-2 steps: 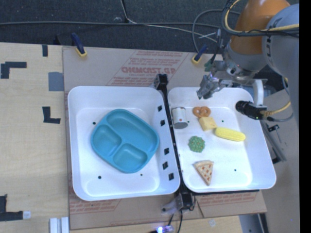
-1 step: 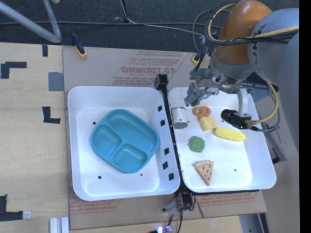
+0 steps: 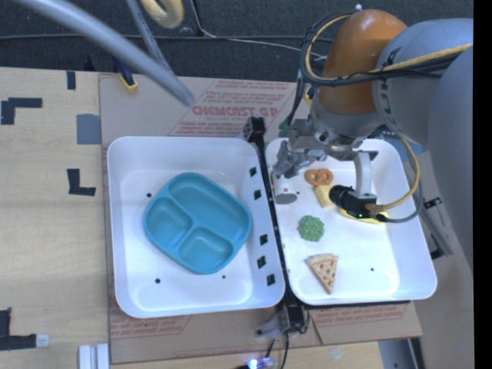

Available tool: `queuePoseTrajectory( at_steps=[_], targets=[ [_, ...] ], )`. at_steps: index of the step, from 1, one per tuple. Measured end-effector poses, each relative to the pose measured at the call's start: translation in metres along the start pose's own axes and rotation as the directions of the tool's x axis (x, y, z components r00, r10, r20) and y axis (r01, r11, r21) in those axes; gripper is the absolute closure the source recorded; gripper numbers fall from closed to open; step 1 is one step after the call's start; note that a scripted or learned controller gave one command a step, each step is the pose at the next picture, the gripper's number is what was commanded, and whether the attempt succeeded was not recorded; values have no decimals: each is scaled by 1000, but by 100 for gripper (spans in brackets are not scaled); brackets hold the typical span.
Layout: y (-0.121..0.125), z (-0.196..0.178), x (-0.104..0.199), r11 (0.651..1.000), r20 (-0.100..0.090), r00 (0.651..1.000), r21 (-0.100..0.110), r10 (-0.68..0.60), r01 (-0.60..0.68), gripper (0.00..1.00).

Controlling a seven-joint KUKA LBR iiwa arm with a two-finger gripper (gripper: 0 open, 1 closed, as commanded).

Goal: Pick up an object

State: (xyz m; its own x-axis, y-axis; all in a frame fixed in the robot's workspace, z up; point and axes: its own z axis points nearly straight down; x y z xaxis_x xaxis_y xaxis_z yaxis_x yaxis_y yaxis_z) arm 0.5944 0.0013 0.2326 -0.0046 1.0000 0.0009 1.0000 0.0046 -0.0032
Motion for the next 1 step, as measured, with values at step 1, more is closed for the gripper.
queuePoseTrajectory(
  at_steps=[1],
  targets=[
    [-23,4,59,1000,0,1000,0,-3,3,100]
  ],
)
